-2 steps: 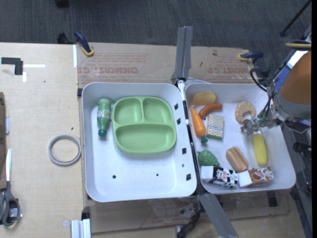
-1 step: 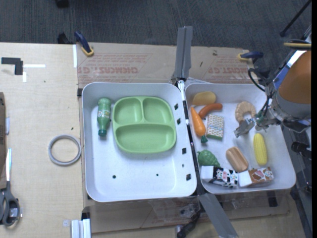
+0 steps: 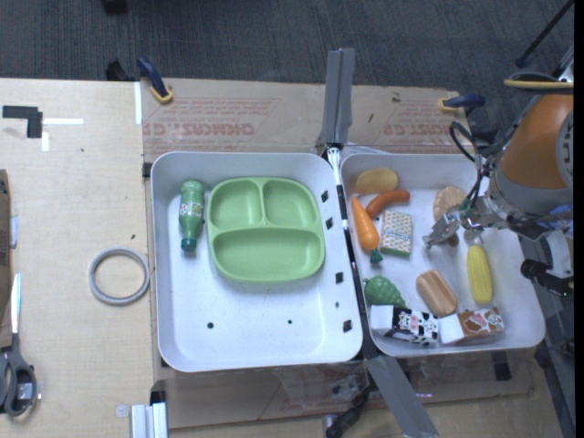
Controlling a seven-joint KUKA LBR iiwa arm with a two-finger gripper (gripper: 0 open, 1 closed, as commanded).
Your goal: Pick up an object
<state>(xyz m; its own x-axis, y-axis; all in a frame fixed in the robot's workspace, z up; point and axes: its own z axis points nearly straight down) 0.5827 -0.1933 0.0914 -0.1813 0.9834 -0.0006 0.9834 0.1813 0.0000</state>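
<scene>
From where I stand, the arm [image 3: 538, 158] leans in from the right over the right bin [image 3: 525, 286], its orange band bright above the wrist. The gripper [image 3: 447, 231] hangs low near the middle of that bin, just beside the upper end of the corn cob [image 3: 479, 274] and below a pale tan piece of toy food [image 3: 449, 201]. I cannot tell from here how the hand is set, and nothing can be made out in its grasp.

The corn cob lies flat on the bin floor toward the right wall. Its long axis runs nearly straight up and down the view, with the near end tipped slightly to the right.

Left of it, a brown bread roll [image 3: 436, 292] lies on a slant. Two carrots [image 3: 365, 226] sit near the left wall; the larger runs from upper left to lower right, the second [image 3: 388, 199] crosses above it. A checked packet [image 3: 397, 234] rests just beside them, a yellow potato shape [image 3: 376, 181] lies above, and a green broccoli piece [image 3: 383, 292] sits lower down. Small printed boxes [image 3: 429, 325] line the bin's near edge.

The left bin [image 3: 237, 336] holds a green divided plate [image 3: 266, 228] and a green bottle [image 3: 191, 213], which stands lengthwise just left of the plate. A tape ring [image 3: 119, 275] lies on the bench well apart from both bins.
</scene>
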